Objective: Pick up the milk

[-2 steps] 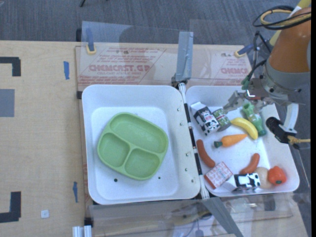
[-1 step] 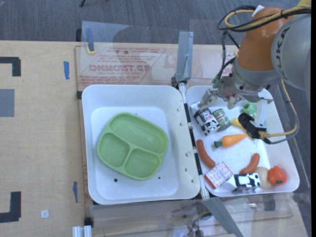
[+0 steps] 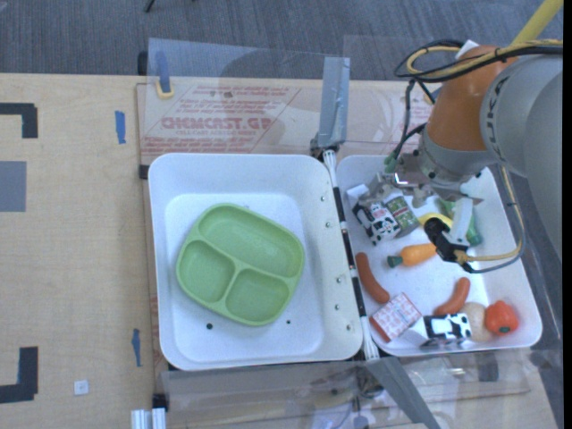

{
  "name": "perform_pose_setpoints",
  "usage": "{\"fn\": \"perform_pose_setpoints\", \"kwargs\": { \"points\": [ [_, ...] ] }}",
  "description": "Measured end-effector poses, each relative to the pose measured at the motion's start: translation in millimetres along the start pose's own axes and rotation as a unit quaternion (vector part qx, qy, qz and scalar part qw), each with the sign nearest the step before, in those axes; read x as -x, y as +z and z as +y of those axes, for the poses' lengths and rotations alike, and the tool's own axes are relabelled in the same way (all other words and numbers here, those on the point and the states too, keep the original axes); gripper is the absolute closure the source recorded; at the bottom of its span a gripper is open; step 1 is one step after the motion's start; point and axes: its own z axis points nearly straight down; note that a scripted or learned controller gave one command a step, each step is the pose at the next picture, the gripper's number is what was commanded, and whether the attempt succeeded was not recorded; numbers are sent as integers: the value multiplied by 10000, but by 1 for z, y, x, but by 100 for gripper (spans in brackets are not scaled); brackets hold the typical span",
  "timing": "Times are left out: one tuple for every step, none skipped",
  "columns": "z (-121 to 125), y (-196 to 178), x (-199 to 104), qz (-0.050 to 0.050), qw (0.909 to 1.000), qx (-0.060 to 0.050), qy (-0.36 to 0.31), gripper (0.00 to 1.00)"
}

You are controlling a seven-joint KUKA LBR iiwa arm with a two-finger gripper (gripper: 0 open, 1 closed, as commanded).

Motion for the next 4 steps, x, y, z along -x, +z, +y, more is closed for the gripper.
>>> {"fn": "perform_pose_setpoints", "kwargs": {
  "points": [
    [4,-16,4,-49,10000,62,5,100],
    [-43,-93,27,-8,9994,-136,-310,100],
    [-42,-104,27,-13,9994,-119,-312,100],
    [-97,-119,1,-1,9999,-156,24,100]
  ]
}}
